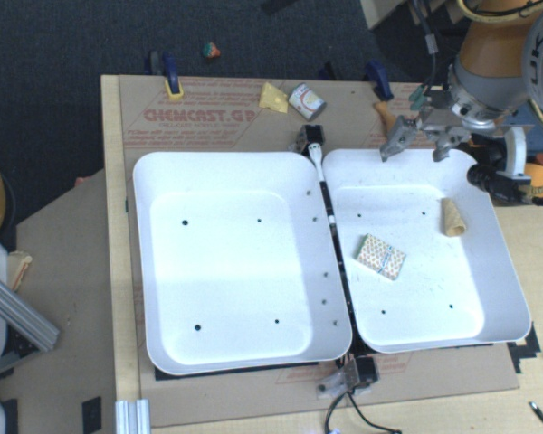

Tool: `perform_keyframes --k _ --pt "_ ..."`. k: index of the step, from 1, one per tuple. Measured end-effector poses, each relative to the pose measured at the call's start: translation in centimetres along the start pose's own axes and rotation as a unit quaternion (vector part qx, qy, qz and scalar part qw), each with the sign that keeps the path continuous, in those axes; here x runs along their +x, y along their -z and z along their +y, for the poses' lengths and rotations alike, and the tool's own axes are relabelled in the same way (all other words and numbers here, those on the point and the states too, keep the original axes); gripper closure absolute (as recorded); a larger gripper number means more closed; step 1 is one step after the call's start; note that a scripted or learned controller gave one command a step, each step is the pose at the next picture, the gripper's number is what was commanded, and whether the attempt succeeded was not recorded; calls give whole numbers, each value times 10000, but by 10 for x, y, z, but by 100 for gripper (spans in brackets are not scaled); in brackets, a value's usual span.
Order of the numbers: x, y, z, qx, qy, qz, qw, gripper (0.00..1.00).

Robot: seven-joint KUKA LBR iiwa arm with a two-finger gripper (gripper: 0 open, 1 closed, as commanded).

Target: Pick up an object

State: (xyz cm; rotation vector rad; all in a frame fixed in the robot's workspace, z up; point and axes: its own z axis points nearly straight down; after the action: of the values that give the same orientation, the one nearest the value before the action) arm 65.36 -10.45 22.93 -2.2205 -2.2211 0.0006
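Note:
Two objects lie in the right bin (489, 319): a small patterned packet (381, 257) near its middle, and a tan cork-like cylinder (452, 216) toward its right side. My gripper (420, 146) hovers over the bin's far rim, up and right of the packet. Its two fingers are spread wide apart with nothing between them. The cylinder sits below and slightly right of the gripper.
The left bin (154, 242) stands beside the right one, a black clip (313, 139) at their shared far corner. A yellow scrap (273, 99) and a small white box (307, 101) lie on the board beyond the bins. Blue clamps (171, 72) hold the board's far edge.

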Motion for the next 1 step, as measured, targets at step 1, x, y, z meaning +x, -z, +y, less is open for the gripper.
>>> perform_keyframes --k 1 --pt "0 11 1 -21 4 -5 10000 100"
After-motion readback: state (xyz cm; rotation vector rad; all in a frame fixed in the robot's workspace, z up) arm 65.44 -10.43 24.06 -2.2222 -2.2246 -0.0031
